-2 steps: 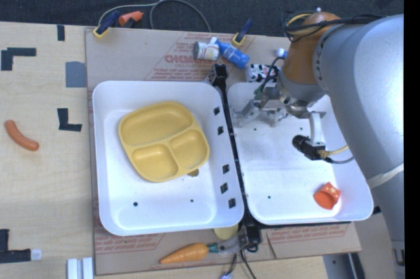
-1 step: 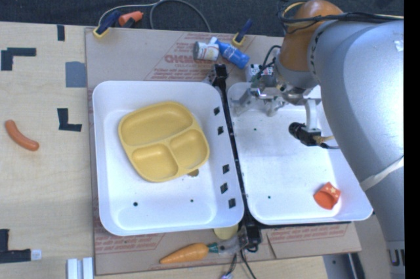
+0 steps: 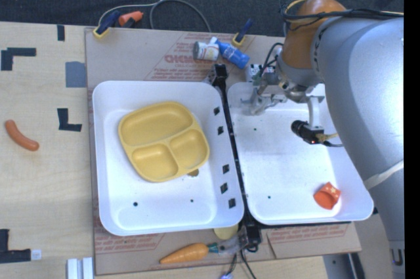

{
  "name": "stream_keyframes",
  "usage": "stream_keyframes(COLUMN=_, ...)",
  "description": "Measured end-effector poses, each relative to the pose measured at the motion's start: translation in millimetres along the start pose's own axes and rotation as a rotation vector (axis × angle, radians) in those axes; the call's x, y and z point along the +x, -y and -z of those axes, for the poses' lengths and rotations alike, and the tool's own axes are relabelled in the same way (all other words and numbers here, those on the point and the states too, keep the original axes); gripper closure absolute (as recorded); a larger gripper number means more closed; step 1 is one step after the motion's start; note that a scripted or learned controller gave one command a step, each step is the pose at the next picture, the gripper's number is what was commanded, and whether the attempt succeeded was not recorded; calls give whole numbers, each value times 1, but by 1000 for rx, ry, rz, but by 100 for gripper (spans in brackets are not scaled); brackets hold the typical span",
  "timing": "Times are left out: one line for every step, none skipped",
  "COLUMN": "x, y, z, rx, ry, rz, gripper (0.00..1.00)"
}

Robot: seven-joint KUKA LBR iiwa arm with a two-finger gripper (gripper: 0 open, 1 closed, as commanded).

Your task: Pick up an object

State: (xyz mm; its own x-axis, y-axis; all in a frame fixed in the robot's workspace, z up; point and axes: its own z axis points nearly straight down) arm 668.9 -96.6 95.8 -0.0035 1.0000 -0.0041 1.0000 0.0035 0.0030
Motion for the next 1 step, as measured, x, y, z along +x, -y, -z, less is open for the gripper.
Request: stream_keyframes(x=-48, y=30, z=117, rx=-5, ry=0, rz=-7, gripper=100)
